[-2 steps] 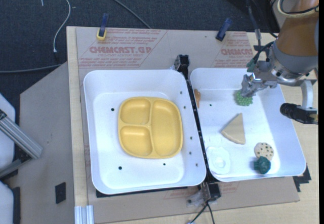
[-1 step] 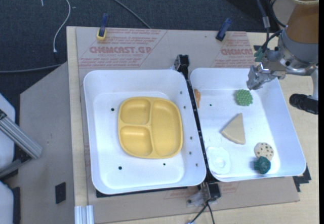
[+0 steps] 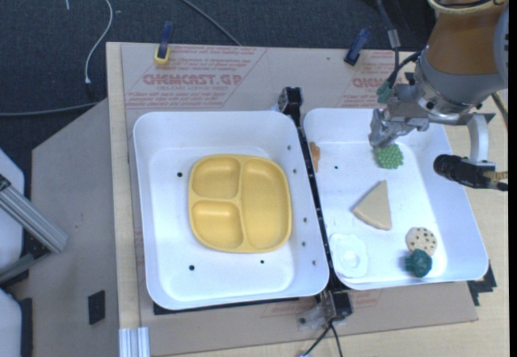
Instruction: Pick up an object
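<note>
My gripper [image 3: 386, 140] hangs over the far part of the right bin [image 3: 452, 210], directly above a small green bumpy thing [image 3: 391, 157]. Nothing shows between its fingers. Nearer the front of that bin lie a tan wedge [image 3: 375, 207], a round speckled cookie [image 3: 421, 240], a dark teal ball [image 3: 418, 263] and a white round lid-like piece [image 3: 349, 254]. A small orange bit [image 3: 314, 156] sits at the bin's left wall.
The left bin [image 3: 161, 186] bears a yellow divided plate [image 3: 240, 203] in its middle. Black clamps [image 3: 289, 99] sit between the bins at the back. Blue clips [image 3: 165, 43] hold the cardboard base at its far edge.
</note>
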`<control>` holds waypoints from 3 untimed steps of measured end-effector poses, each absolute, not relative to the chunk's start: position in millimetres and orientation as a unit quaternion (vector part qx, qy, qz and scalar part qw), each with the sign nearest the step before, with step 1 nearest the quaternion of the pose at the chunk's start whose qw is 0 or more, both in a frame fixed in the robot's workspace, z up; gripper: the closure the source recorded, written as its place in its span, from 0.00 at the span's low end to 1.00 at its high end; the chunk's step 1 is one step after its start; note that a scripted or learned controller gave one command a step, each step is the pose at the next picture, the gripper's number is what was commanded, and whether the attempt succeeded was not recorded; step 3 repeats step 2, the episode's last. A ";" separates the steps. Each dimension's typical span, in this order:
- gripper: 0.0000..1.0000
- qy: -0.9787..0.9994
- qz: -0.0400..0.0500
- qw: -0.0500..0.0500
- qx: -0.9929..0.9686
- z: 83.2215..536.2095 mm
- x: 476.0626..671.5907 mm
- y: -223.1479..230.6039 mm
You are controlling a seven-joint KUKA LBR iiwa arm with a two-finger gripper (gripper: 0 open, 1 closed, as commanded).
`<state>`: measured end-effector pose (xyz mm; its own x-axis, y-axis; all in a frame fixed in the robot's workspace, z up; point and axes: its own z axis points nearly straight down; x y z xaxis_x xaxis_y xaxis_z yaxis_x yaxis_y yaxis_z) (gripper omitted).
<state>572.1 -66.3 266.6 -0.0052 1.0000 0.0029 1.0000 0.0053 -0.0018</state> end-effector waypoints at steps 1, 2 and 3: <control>1.00 -0.710 0.000 0.002 -0.705 253.0 574.0 -8.1; 1.00 -0.709 0.000 0.002 -0.705 257.0 566.5 44.1; 1.00 -0.709 0.000 0.002 -0.705 257.0 566.5 44.1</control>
